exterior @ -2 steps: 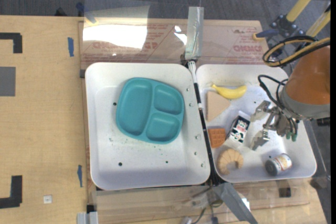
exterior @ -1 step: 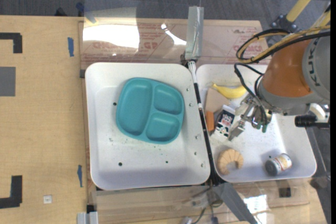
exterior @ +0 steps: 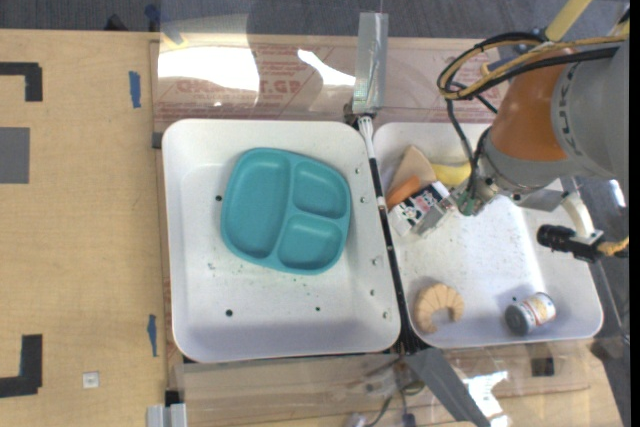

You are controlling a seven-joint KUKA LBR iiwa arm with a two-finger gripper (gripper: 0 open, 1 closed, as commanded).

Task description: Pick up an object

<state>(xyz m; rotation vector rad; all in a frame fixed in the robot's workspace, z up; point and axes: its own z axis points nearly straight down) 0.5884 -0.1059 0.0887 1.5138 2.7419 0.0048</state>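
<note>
Carton [exterior: 428, 206] half hidden beneath claw [exterior: 466, 203].

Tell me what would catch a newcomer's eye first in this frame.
The teal divided plate lying alone in the left bin stands out most. Next is the grey arm with its orange band reaching into the right bin, its gripper low beside a small printed box. A croissant and a small can lie near that bin's front edge.
</note>
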